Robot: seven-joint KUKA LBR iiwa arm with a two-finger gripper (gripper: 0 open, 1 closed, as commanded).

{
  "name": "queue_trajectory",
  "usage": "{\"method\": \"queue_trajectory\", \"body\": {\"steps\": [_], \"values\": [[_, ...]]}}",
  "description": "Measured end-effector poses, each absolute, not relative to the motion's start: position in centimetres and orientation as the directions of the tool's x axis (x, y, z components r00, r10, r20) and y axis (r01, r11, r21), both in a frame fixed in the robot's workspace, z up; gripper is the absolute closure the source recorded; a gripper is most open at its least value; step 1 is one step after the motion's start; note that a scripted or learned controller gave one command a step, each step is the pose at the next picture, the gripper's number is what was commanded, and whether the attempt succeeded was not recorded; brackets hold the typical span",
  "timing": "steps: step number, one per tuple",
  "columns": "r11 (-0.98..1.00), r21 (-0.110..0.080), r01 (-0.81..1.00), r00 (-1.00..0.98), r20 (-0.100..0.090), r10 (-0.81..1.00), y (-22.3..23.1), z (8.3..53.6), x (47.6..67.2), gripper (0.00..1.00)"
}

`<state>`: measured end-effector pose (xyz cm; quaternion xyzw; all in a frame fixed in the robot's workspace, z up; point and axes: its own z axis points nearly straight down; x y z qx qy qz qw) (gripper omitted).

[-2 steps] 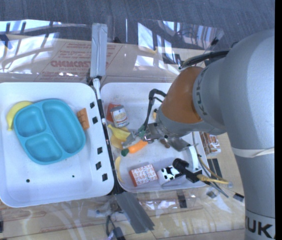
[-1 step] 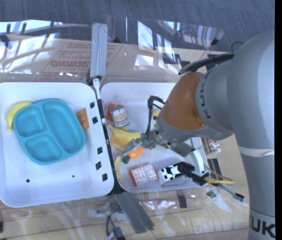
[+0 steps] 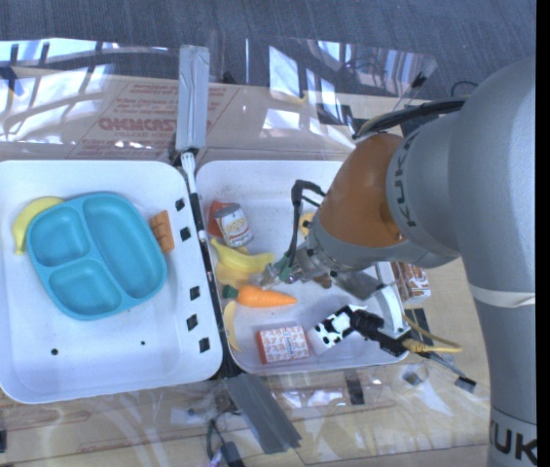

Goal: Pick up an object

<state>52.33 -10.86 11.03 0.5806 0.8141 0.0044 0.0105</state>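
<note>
Reaching into the right bin (image 3: 255,363) from the right, my arm (image 3: 421,202) hangs over a small crowd of toys. Biggest near me is the yellow banana (image 3: 238,259), light, hard and slick, curved so it could roll out of a pinch; I would take it across its middle. Just below it lies the carrot (image 3: 267,298), tapered and smooth, best gripped at its thick end. My pincer (image 3: 279,272) sits right by those two, but its tips are too small and shadowed here, so I cannot tell whether it is spread or clenched, or grasping anything.
</note>
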Motion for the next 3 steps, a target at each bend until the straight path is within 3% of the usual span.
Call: {"method": "queue_trajectory", "body": {"steps": [1, 2, 3], "values": [[0.122, 0.001, 0.993, -0.122, 0.001, 0.993, -5.2, 19.3, 56.3, 1.00], [0.153, -0.002, 0.988, -0.153, 0.000, 0.988, -5.5, 19.1, 58.5, 1.00], [0.153, -0.003, 0.988, -0.153, 0.000, 0.988, -5.5, 19.1, 58.5, 0.00]]}}
